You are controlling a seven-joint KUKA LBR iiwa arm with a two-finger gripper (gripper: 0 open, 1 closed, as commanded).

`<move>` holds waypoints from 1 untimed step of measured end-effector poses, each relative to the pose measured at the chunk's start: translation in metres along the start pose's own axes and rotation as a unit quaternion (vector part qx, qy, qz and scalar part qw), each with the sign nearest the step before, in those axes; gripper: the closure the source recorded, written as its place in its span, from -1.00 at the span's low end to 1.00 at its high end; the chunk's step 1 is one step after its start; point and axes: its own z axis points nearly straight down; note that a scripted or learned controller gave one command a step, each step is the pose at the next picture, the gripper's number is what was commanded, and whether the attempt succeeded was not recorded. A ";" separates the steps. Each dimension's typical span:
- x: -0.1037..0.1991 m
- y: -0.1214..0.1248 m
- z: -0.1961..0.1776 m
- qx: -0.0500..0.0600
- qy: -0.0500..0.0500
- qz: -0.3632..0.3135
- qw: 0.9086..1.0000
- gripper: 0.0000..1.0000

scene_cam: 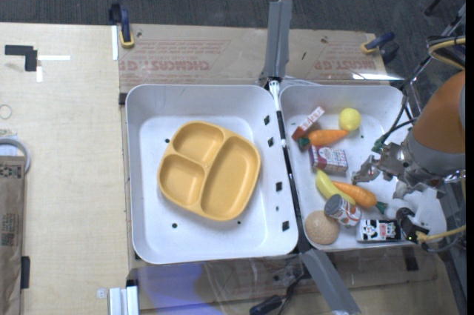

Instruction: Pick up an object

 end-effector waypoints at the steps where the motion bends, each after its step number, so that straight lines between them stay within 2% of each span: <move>1: -0.001 0.000 -0.009 0.001 0.000 0.001 1.000 1.00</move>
